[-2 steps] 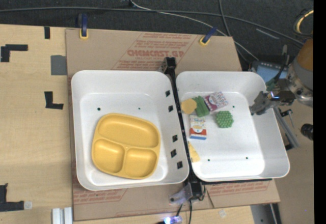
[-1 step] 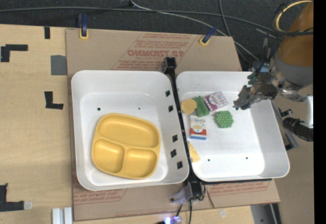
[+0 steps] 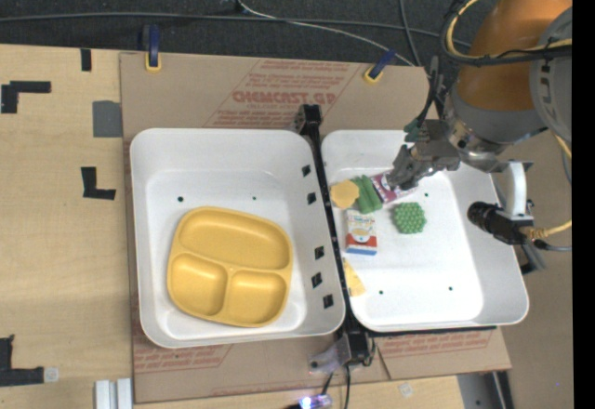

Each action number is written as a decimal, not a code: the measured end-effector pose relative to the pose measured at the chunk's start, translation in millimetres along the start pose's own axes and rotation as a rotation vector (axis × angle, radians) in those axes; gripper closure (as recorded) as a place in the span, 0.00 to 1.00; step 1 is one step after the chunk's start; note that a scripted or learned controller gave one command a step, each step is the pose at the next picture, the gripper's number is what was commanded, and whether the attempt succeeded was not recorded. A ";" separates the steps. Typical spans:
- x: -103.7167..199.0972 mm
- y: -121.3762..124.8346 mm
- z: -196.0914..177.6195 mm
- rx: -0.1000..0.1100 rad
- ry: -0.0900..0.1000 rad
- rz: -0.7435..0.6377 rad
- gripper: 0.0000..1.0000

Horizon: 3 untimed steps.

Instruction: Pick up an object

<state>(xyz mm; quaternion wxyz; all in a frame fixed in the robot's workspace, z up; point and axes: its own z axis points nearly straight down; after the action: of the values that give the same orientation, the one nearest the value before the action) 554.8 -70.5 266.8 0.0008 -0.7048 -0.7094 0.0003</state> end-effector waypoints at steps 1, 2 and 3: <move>55.7 5.9 2.8 -0.001 0.000 0.000 1.00; 98.4 19.8 19.8 0.001 -0.001 0.002 1.00; 155.2 39.8 34.0 0.000 -0.001 0.000 1.00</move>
<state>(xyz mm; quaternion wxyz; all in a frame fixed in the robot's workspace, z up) 593.5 85.0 232.8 0.0006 -0.7048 -0.7094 0.0006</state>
